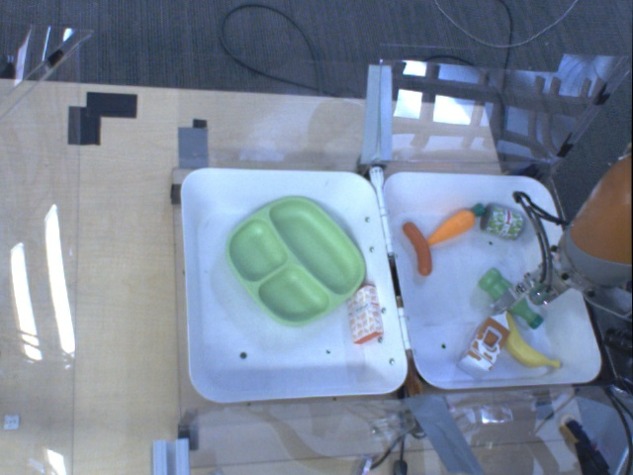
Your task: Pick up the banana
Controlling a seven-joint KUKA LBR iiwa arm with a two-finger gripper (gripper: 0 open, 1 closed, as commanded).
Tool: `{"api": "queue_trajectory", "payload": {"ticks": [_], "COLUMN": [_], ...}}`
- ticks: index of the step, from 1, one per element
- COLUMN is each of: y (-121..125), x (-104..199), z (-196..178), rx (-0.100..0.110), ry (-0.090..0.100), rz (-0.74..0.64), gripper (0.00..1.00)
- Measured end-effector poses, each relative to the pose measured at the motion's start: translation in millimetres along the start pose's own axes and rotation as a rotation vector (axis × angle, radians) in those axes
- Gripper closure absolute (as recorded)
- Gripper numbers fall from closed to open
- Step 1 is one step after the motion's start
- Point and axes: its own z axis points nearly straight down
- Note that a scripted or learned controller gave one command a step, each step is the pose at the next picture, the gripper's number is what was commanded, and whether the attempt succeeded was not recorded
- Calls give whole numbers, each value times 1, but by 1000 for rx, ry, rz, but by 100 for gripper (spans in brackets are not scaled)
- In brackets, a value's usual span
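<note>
The yellow banana lies in the right bin, near its front right corner, with its left end against an orange and white carton. My gripper reaches in from the right and hangs just above and behind the banana, over a green bottle. The gripper partly hides this bottle. Nothing from the bin looks lifted.
The right bin also holds an orange carrot, a red sausage and a green can towards the back. In the left bin sit a green divided plate and a small carton. A black cable loops near the wrist.
</note>
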Motion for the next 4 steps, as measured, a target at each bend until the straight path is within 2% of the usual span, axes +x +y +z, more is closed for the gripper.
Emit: {"api": "queue_trajectory", "payload": {"ticks": [1,2,3,4], "y": [0,2,-25,-22], "x": [0,59,17,17], "z": [0,-27,-1,-13], "rx": [-1,6,2,-4], "ry": [-1,7,2,-2], "rz": [0,-49,-240,-240], "gripper": [0,0,0,100]}}
